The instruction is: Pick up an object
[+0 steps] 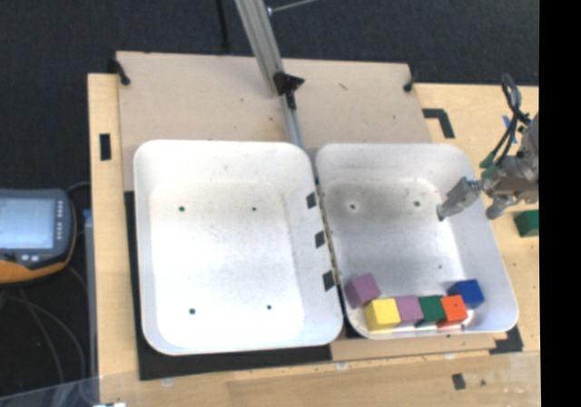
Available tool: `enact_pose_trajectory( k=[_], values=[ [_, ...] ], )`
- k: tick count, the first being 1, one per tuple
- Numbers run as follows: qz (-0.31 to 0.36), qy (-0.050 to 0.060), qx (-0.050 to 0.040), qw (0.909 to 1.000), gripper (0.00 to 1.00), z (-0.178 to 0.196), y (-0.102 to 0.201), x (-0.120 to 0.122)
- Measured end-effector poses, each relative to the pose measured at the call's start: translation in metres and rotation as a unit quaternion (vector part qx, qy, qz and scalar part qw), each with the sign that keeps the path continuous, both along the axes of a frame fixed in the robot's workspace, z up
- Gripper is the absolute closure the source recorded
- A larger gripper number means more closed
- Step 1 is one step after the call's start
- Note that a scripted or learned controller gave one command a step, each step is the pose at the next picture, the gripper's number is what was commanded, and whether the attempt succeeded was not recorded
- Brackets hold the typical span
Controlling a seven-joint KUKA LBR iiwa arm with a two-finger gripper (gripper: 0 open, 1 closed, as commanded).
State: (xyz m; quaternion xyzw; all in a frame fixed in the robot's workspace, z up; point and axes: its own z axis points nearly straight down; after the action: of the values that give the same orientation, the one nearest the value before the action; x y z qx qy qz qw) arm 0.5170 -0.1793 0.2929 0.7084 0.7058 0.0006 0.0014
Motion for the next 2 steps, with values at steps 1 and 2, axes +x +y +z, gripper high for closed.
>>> enact_pose_trajectory(
  k=[1, 2],
  values=[
    [0.005, -0.004, -0.0019, 1.0000, 0.00, 0.243, -0.012, 0.010],
    [0.005, -0.001, -0.0019, 1.0000, 0.00, 0.255, -0.021, 0.039]
  ],
)
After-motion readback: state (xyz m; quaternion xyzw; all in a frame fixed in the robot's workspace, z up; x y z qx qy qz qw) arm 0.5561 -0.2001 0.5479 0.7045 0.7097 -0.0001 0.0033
